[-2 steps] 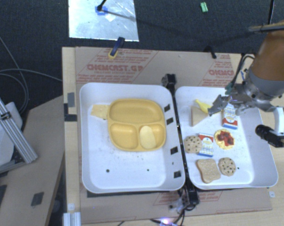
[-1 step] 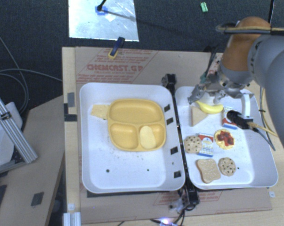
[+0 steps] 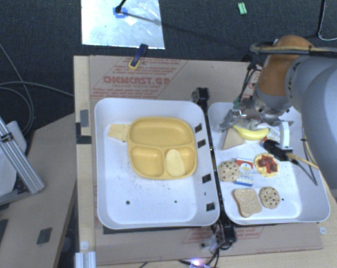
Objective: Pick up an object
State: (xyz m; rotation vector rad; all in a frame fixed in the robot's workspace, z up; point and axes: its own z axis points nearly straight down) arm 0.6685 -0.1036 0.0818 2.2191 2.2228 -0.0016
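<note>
The arm enters from the right and hangs over the far end of the right bin [image 3: 311,208], its tool [image 3: 247,118] low above a banana [image 3: 252,132] that lies near the bin's far wall. Whether the tool is wide or narrow cannot be told, since the wrist covers it from above; nothing is seen gripped. The banana looks like the likely target, and it rests just beside a pale wedge of cheese [image 3: 233,139], so a grasp there would probably have to avoid catching both.

Nearer in the same bin lie a chocolate-chip cookie [image 3: 229,171], a small carton [image 3: 245,172], a round pizza piece [image 3: 266,164], a slice of toast [image 3: 247,201] and a second cookie [image 3: 269,197]. They crowd the middle, leaving bare floor mostly along the near right corner.

The left bin [image 3: 109,205] holds a yellow divided plate [image 3: 157,132] with an oval piece [image 3: 175,162] in one compartment and a pale slice [image 3: 118,131] touching its left rim. Wide bare room surrounds the plate. The wall between the bins stands just left of the cheese, limiting sideways approach on the bench [image 3: 157,80].
</note>
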